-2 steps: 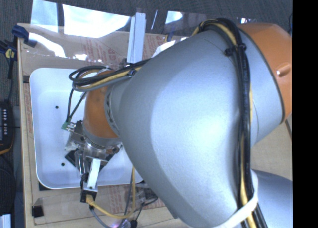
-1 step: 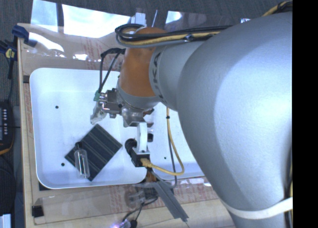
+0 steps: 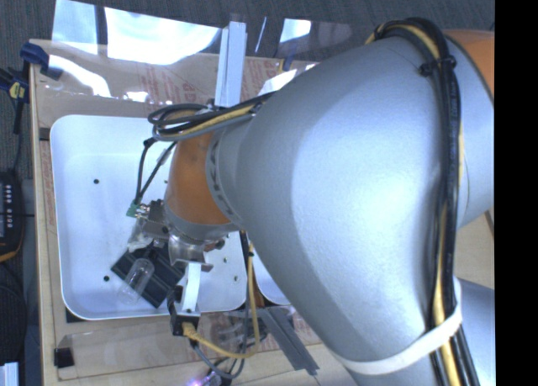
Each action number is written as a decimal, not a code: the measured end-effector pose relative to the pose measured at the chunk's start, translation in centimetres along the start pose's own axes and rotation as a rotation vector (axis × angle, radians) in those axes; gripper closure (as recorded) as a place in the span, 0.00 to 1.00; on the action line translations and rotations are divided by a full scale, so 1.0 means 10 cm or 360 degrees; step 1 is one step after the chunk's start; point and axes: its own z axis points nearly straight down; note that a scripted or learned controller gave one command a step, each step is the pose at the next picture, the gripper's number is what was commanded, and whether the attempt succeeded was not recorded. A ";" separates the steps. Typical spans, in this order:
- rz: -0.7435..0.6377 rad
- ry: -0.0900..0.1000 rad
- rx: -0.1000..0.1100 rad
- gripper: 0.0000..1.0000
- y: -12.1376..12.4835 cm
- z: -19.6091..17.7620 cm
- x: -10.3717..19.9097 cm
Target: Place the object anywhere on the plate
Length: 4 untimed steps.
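My gripper (image 3: pixel 139 277) is low over the front part of the left white bin (image 3: pixel 84 208), pointing down and to the left. Its black body hides whatever lies right under it. A pale, glassy shape (image 3: pixel 134 285) shows at its tip; I cannot tell what it is or whether it is held. The grey arm (image 3: pixel 353 191) with its orange band (image 3: pixel 189 182) reaches in from the right and covers most of the right bin (image 3: pixel 273 83).
The left bin's white floor shows to the left and behind the gripper, with two small dark specks on it. Cables (image 3: pixel 181 119) loop above the wrist. The wooden bench edge (image 3: pixel 101 338) runs along the front.
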 end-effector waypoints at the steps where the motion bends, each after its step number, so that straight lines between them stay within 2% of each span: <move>1: 0.0002 0.0000 -0.0001 0.00 0.00 0.00 0.00; 2: 0.0002 0.0000 -0.0001 0.00 0.00 0.00 0.00; 3: -0.1016 0.0000 -0.0008 0.00 0.03 -0.72 -0.43; 4: -0.0659 0.0005 -0.0020 0.00 -0.13 0.21 0.17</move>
